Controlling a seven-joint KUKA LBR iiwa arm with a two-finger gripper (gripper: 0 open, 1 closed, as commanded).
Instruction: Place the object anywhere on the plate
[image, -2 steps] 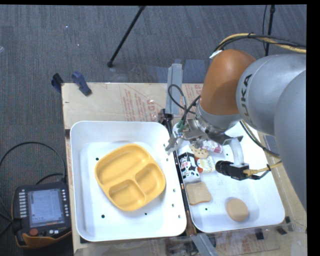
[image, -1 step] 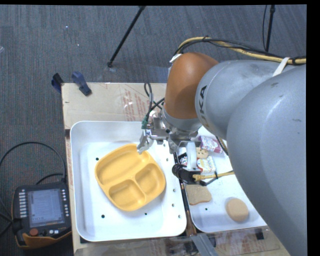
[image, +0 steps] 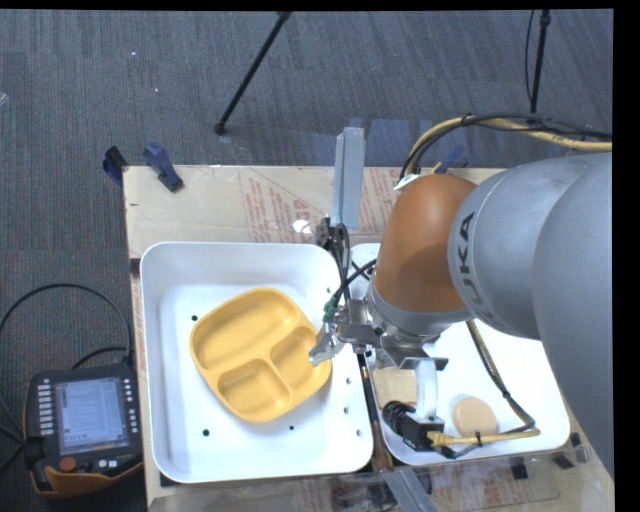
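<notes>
Hiding right bin (image: 520, 395), arm (image: 480, 260), object (image: 475, 414) visible

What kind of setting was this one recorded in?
Most likely a robotics lab workcell. A KUKA arm reaches over two white bins on a taped cardboard-topped bench, a teach pendant lies on the carpet at left, and stand legs sit behind.
</notes>
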